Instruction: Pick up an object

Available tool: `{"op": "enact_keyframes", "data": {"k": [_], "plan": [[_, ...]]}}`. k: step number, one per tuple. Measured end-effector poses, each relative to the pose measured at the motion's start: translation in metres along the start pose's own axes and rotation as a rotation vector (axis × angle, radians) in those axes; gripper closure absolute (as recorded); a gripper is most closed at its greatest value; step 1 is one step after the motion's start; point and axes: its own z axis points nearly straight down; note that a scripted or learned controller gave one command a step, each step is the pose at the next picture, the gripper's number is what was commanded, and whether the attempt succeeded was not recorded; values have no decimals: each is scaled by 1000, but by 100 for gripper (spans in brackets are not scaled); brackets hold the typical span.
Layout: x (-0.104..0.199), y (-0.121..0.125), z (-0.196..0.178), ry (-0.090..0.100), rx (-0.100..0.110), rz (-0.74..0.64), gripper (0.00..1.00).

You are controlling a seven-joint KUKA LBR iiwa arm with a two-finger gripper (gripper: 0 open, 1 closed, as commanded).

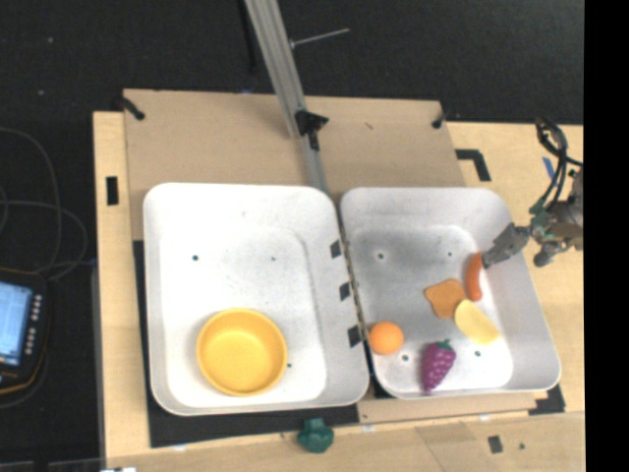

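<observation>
1. Nearest the camera, at the bottom edge, a small dark green lump (315,435) sits on the tan wooden surface (246,146), just in front of the two bins.
2. The tool (506,245) reaches in from the right over the right bin's (413,214) far right rim. One grey finger slants down toward a small orange-red oblong piece (474,277), its tip just beside that piece's upper end. How far the tool is open cannot be told, and nothing is seen held in it.
3. Just below lie a flat orange wedge (445,297) and a smooth pale yellow piece (477,323), close together.
4. Nearer the front of the same bin are a bumpy purple grape bunch (437,363) and a round orange ball (385,338) by the left wall.
5. The left bin (236,234), shallow, white and faintly scuffed, holds a round yellow bowl (242,351) at its front.
</observation>
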Motion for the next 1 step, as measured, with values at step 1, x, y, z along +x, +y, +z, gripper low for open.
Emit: {"op": "enact_keyframes", "data": {"k": [1], "plan": [[0, 0, 0, 0, 0, 0, 0]]}}
